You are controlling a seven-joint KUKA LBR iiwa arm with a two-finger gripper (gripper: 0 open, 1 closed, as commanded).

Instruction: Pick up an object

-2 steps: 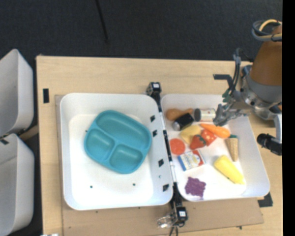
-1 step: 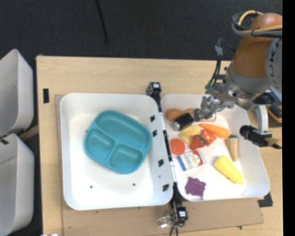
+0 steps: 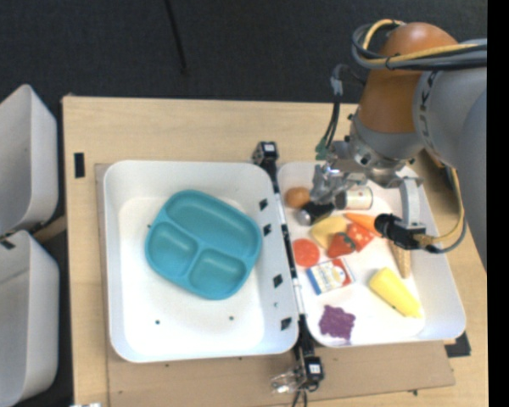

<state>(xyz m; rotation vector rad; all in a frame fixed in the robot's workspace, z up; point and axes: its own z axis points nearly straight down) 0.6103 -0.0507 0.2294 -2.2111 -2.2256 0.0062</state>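
Note:
My gripper (image 3: 321, 200) hangs low over the back left part of the right bin (image 3: 441, 312), reaching down from the orange-banded wrist. Right by its tip lie a brown egg-shaped object (image 3: 298, 197) to the left, a white cylinder (image 3: 357, 198) to the right and a pale yellow piece (image 3: 326, 227) just in front. Nothing shows clearly as held. Further forward lie an orange carrot (image 3: 361, 221), a red pepper (image 3: 343, 243), a red-orange tomato (image 3: 305, 252), a small white carton (image 3: 329, 275), a yellow corn cob (image 3: 396, 292) and purple grapes (image 3: 337, 321).
The left bin (image 3: 127, 312) holds a teal divided plate (image 3: 204, 244). A ridge with black clips (image 3: 282, 253) separates the two bins. A black fitting with a cable (image 3: 399, 230) sits beside the carrot. The grey arm (image 3: 441, 91) covers the back right corner.

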